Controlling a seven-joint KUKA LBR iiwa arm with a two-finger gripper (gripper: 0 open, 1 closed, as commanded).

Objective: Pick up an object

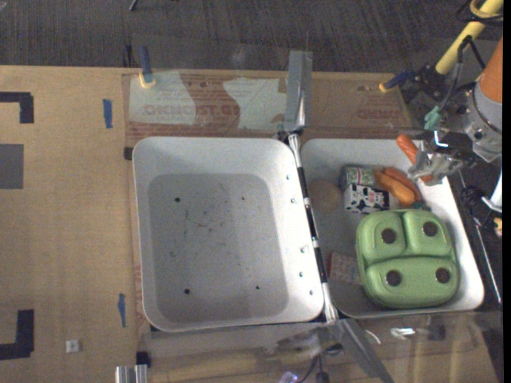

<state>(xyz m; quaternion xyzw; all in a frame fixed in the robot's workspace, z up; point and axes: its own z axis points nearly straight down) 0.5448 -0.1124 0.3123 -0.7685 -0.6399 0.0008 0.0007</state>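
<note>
Where carrots lie — end effector [429,166].

In the right bin [471,294], a moulded tray [407,258] lay in front of a carton [364,198], with a carrot [398,185] just right of the carton.

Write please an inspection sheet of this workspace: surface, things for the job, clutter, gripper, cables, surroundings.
Surface: brown bench bearing two white bins, left bin and right bin.
Job's things: in the right bin, green moulded tray, black-and-white carton, orange carrot-like toy, brown round object.
Clutter: blue tape pieces and black markings on the bench.
Gripper: gripper above the right bin's far right corner; finger state not readable.
Cables: yellow hose and cabling near the arm.
Surroundings: dark carpet beyond the bench.
</note>
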